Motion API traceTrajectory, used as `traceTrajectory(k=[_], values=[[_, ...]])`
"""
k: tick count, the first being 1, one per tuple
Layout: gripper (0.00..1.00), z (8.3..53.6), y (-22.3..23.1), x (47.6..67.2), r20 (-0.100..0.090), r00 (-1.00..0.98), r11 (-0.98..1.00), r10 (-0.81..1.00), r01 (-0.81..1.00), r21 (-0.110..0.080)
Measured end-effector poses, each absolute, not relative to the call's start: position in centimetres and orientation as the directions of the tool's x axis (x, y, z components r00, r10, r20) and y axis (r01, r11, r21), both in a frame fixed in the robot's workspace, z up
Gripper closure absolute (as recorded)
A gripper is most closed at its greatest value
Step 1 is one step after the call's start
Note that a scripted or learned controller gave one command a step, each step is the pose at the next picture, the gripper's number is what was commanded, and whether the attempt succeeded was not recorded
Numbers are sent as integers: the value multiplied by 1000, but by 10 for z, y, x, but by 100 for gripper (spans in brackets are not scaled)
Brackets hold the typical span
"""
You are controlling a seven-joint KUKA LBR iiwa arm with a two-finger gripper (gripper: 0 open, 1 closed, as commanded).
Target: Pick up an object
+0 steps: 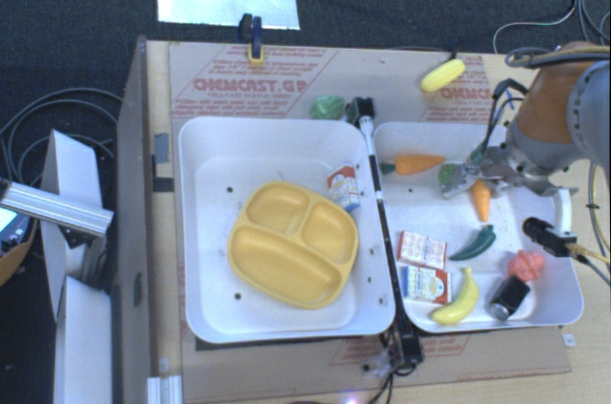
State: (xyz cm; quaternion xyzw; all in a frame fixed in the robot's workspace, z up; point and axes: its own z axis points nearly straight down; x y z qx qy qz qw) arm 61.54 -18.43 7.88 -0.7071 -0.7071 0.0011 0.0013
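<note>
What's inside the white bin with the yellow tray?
The left bin holds the yellow divided tray and a small carton against the tray's far right edge. Whatever lies under the tray is covered.

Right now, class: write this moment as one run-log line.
arm: over right bin | gripper: low by small carrot | lifted: nothing seen | left bin: yellow tray

A small orange carrot [480, 199] hangs nearly upright at the jaws in the right bin [573, 297], tip down, beside a green piece [452, 179].
</note>
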Motion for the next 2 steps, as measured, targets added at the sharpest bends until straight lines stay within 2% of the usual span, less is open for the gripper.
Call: traceTrajectory(k=[1,2], values=[[100,95,-184,618,-1,-1,1,1000,1000,4],[100,88,-142,630,-8,1,-1,1000,1000,-12]])
